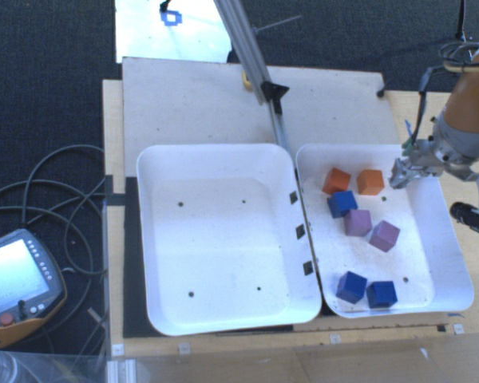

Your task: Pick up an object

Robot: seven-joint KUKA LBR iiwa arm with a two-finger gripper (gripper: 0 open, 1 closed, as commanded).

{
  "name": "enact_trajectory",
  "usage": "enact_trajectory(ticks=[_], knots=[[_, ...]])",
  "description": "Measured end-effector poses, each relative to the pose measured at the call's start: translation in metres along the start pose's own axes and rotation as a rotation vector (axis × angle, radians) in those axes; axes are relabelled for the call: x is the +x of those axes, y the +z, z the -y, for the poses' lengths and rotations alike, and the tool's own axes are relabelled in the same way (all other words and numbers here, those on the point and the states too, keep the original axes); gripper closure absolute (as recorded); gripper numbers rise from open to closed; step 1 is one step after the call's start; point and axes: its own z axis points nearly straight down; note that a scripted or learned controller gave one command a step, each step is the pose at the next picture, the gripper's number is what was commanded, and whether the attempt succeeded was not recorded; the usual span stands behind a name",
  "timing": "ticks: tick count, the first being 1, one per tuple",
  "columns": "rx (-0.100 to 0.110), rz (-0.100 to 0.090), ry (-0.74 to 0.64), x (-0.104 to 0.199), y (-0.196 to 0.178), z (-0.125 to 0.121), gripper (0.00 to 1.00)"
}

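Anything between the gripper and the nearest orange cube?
Nothing: in the camera view, just bare bin floor separates the gripper from that orange cube.

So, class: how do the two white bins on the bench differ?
The right bin holds seven small cubes, orange, blue and purple; the left bin shows bare white floor with a few dark dots. The gripper is over the right bin, near an orange cube, not the left bin. Both are shallow, white and round-cornered.

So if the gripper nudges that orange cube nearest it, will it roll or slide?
The orange cube has flat faces, so it would likely slide, not roll. It looks rigid and probably light. The gripper is just beside it.
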Motion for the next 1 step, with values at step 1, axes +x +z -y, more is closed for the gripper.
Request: enact_trajectory(ticks=[1], knots=[[-0.003, 0.000, -0.002, 0.0059, -0.0507, -0.0095, 1.00]])
